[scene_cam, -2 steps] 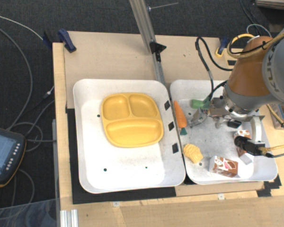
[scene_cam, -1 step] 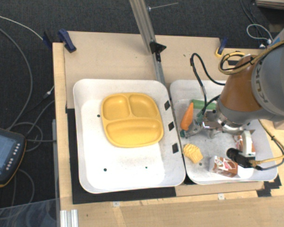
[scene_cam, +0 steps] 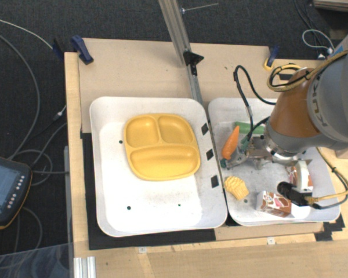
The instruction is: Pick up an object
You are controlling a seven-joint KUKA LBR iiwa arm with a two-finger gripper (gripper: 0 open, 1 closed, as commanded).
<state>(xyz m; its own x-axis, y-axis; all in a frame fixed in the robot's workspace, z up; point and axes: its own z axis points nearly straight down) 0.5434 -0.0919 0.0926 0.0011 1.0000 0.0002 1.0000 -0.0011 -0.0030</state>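
My gripper (scene_cam: 239, 153): fingers apart beside the carrot (scene_cam: 231, 142).
Corn piece (scene_cam: 236, 187): below the carrot.
Yellow divided plate (scene_cam: 161, 145): left of the carrot.

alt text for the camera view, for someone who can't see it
A grey-and-orange robot arm lowers its gripper beside an orange carrot in the right bin. A yellow divided plate sits in the left bin.

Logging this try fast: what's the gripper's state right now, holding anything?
Gripper: low in the right bin beside the carrot; open or shut cannot be told, and no object shows in its grasp.
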